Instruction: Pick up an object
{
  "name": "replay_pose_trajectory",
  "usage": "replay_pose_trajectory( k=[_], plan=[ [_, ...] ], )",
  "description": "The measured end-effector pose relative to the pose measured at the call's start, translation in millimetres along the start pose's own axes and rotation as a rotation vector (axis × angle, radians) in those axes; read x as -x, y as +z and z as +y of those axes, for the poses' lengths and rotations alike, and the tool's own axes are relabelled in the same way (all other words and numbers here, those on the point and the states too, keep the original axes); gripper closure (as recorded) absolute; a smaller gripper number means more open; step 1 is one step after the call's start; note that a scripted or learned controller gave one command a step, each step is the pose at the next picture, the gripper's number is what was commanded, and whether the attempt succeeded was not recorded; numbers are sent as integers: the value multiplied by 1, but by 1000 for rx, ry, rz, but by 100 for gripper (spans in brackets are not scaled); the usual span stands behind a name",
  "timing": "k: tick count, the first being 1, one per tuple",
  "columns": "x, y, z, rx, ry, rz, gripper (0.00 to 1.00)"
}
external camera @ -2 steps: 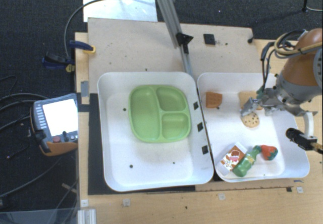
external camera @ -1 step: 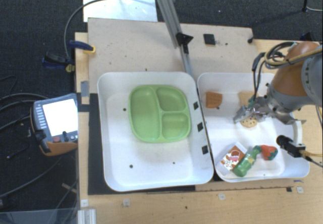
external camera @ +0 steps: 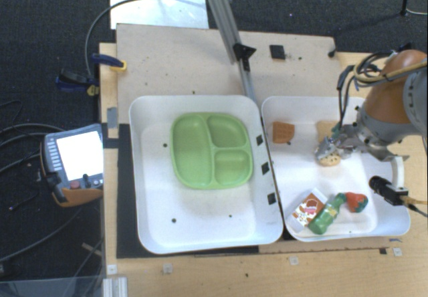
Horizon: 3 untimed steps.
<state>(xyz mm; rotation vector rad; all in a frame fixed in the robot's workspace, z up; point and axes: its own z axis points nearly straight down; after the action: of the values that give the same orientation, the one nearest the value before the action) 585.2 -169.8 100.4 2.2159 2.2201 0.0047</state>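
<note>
Near edge of right bin [external camera: 394,225]: green bottle [external camera: 326,214], looks light and slick, so I'd grip mid-body. Further back, my gripper [external camera: 328,153] sits over a tan piece [external camera: 329,159]; can't tell grip state.

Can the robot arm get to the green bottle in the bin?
Probably yes. The green bottle lies in the right bin, just below the gripper, with bare bin floor between them. A small carton and a red toy crowd its sides.
</note>
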Motion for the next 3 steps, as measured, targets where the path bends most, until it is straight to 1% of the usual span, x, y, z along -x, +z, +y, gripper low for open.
replay_pose_trajectory(
  k=[1, 2, 3],
  plan=[
    [2, -65, 0, 2, -3, -1, 100],
    [2, -119, 2, 3, -4, -1, 100],
    [3, -105, 3, -4, -3, 0, 100]
  ],
)
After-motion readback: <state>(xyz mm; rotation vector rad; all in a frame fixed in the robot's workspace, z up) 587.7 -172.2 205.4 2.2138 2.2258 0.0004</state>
